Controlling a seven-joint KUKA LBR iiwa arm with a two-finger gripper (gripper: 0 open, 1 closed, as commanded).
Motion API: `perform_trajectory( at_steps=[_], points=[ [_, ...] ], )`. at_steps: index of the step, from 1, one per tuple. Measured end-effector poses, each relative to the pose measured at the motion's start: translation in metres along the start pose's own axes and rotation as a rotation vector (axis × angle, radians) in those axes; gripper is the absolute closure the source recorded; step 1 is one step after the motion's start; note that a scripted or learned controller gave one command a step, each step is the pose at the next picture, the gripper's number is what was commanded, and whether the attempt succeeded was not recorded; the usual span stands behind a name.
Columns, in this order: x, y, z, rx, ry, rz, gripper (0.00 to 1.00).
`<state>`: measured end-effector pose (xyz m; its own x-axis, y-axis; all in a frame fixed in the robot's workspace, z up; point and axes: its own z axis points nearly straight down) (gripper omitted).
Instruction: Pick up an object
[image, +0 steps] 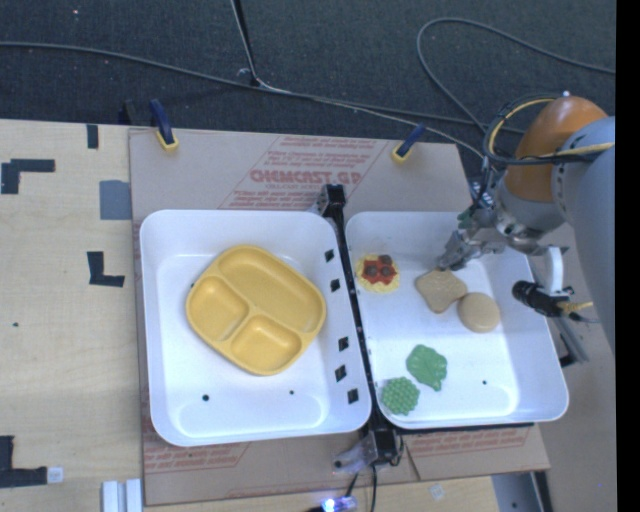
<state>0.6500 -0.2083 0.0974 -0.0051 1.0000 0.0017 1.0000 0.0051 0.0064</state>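
Right now the tan flat piece (440, 289) lies in the right bin (530, 400), just below the hand (452, 257), whose tip hangs close over its upper edge; whether it is spread or pressed together I cannot tell. Beside the piece sits a round tan bun (480, 312), nearly touching it. Left of them is a small pizza-like toy (379, 272); lower down, two green items (427, 366) (400, 396). A yellow divided tray (256, 309) rests in the left bin (165, 400) on the desk (60, 350).

Divided tray (256, 308) in left bin (165, 400). Five food pieces (440, 290) in right bin (535, 395), gripper (452, 257) just behind them.
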Motion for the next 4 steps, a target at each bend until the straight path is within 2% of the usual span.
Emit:
perform_trajectory(
  at_steps=[1, 2, 3, 4],
  points=[
    [-0.007, 0.004, -0.058, 0.005, -0.003, 0.003, 1.00],
    [0.002, 0.004, -0.104, 0.005, -0.002, 0.002, 1.00],
    [0.001, 0.003, -0.166, 0.003, -0.004, 0.003, 1.00],
    [0.055, -0.014, -0.157, 0.011, 0.000, 0.000, 1.00]
  ],
)
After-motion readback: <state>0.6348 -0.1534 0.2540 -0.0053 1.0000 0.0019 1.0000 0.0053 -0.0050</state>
